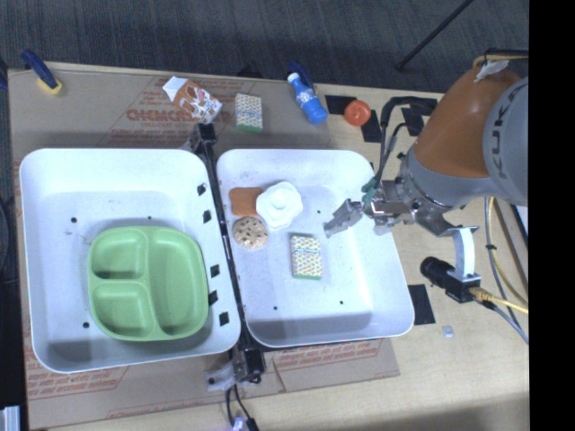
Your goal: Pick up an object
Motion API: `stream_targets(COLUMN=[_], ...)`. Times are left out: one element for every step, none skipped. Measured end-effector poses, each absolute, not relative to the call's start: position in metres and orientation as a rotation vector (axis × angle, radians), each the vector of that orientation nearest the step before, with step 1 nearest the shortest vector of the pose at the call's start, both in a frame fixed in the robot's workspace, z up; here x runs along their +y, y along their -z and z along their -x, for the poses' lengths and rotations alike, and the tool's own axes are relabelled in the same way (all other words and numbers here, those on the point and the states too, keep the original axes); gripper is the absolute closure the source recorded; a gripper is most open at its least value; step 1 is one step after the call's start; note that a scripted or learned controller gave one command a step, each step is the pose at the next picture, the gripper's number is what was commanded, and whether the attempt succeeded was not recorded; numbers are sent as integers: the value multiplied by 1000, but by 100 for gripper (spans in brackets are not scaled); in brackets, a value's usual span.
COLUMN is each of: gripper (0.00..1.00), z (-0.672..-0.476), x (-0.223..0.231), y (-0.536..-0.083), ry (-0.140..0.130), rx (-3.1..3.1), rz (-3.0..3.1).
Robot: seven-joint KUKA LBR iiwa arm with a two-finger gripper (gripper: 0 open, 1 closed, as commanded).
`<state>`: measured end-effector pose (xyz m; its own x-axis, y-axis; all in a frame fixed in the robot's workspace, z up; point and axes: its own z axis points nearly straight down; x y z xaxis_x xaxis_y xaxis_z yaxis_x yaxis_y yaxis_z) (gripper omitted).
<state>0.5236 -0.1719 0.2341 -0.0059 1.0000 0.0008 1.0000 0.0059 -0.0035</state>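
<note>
Gripper (340, 218) sat over the right-hand part of the right bin (386, 290), reaching in from the arm (467, 142) at the frame's right; whether the jaws were wide or closed could not be told from this slanted view, and nothing showed between them. Nearest candidate was the patterned packet (306, 257) — just below and left of the tip, near but apart from it, its long axis running roughly up-down in the frame, slightly tilted. Further left clustered the white cup-like item (279, 202), touching a brown flat piece (243, 199), with a round cookie-like disc (250, 233) just under them, all close to the divider between bins. Left bin (45, 241) held a green divided plate (148, 283), well apart from the tip. Judgement: the packet was the easiest target — a short move down-left, closing across its narrow width.
</note>
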Motion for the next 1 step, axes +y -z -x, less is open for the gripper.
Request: stream_targets(gripper=[0], z=[-502], x=[-160], y=[-105], ry=[-6], rx=[-2224], rz=[2209])
